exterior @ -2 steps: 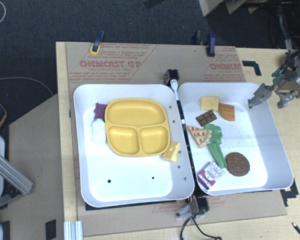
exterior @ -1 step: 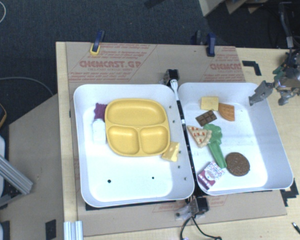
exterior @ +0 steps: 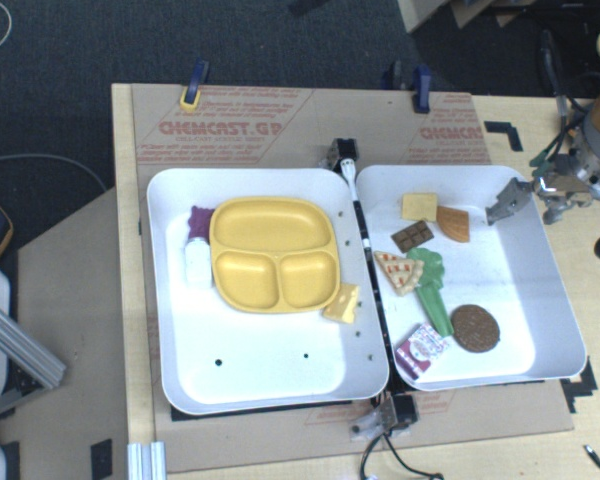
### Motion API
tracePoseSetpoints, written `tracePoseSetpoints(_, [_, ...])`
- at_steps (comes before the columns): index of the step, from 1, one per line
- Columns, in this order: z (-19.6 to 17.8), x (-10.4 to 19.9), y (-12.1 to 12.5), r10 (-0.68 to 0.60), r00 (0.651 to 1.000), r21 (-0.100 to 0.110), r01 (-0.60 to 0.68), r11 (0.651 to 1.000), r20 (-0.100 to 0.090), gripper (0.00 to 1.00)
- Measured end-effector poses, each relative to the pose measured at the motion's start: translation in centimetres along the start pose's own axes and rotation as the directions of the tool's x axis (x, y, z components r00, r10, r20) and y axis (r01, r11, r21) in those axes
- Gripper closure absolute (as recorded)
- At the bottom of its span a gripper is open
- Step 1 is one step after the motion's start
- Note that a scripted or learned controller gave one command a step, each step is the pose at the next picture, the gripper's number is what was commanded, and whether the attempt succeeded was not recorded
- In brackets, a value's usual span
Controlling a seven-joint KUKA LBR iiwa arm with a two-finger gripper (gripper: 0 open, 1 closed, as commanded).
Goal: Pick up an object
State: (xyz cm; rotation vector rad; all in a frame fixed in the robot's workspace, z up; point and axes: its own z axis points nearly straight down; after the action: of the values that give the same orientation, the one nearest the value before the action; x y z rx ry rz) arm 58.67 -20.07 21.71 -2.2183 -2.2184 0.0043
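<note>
The right bin [exterior: 540,268] holds several small items: a pale yellow block [exterior: 418,206], an orange-brown wedge [exterior: 454,224], a dark brown waffle square [exterior: 412,236], a pizza slice [exterior: 394,270], a green toy [exterior: 431,288], a round brown cookie [exterior: 474,328] and a pink-and-white packet [exterior: 421,348]. My gripper [exterior: 530,204] hovers over that bin's far right corner, to the right of the wedge. Its two fingers stand apart, open, with nothing between them.
The left bin [exterior: 180,348] carries a yellow divided plate [exterior: 275,253], a purple item [exterior: 200,220], a white bottle [exterior: 197,264] and a yellow wedge [exterior: 343,305]. A black divider rail [exterior: 364,258] runs between the bins. Clamps sit at the bench's far edge.
</note>
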Motion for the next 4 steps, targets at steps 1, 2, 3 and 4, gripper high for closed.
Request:
tracePoseSetpoints(1, [5.6,-0.1,-1.0,0.000,1.000,0.002,0.000,1.000,-0.001,0.00])
tracePoseSetpoints(2, [11.3,-0.9,-1.7,0.001,1.000,0.001,-0.001,1.000,-0.001,0.00])
tracePoseSetpoints(3, [13.4,-0.8,-1.7,0.000,1.000,-0.001,0.000,1.000,-0.001,0.00])
tracePoseSetpoints(4, [12.2,-0.8,-1.6,0.000,1.000,-0.005,0.000,1.000,0.001,1.00])
